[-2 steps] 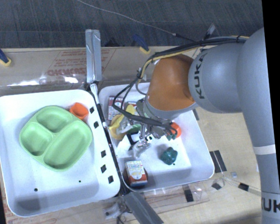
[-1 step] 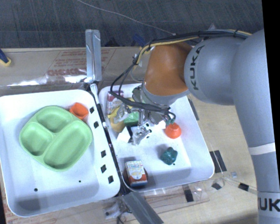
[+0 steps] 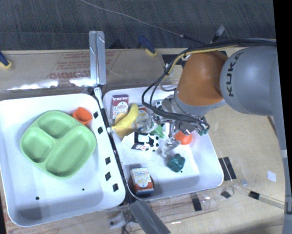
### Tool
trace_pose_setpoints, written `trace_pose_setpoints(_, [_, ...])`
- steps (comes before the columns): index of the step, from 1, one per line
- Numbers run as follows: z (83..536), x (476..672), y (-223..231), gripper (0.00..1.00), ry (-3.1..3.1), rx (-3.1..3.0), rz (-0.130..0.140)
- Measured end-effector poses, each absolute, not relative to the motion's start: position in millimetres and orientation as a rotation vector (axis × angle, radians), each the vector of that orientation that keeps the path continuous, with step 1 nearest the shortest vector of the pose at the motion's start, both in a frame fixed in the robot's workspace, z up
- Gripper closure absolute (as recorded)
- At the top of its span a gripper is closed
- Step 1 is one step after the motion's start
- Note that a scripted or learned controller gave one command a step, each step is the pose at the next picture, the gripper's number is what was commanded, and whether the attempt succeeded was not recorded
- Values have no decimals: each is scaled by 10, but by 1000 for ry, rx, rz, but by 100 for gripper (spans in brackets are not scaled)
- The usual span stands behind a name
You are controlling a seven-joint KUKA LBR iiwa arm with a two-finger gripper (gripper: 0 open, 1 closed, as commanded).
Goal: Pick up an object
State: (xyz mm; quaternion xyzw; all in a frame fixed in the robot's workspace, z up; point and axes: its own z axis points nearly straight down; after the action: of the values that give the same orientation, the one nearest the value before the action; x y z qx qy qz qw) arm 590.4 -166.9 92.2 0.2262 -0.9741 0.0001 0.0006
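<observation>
The right bin [image 3: 205, 170] holds a yellow banana [image 3: 127, 120], a dark red packet [image 3: 120, 105], a black-and-white patterned piece [image 3: 144, 142], a teal object [image 3: 176, 162], a small orange item [image 3: 185, 138] and a small orange-and-white carton [image 3: 141, 179]. My gripper [image 3: 169, 136] hangs low over the middle of this bin, just above the teal object and beside the small orange item. The grey arm with its orange band [image 3: 200, 80] reaches in from the right and covers the bin's back right part.
The left bin [image 3: 12, 168] holds a green divided plate [image 3: 59, 143] and a small orange cup [image 3: 82, 114] at its back right. A grey divider strip [image 3: 98, 57] runs between the bins. Cables [image 3: 158, 84] loop above the wrist.
</observation>
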Motion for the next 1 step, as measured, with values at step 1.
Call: trace_pose_setpoints(1, [919,5700,-2102,0,-3038,792,-2])
